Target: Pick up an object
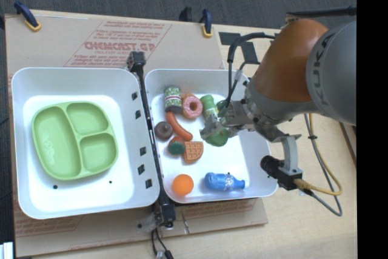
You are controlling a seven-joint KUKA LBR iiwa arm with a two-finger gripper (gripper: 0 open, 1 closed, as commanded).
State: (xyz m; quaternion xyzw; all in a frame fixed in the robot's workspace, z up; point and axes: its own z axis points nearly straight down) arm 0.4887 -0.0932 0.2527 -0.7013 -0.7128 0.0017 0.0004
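The gripper (213,128) is positioned low in the right bin (257,161), directly over a green object (218,137). Finger state cannot be determined. Left of it lie a pink donut (193,107), sausage (179,125) and waffle (193,151). The left bin (24,130) contains a green divided plate (75,139).

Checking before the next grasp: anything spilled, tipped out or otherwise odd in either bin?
Nothing stands out. The toy food sits inside the right bin, none spilled over its rim. The green divided plate lies flat in the left bin. The claw is over a green piece.
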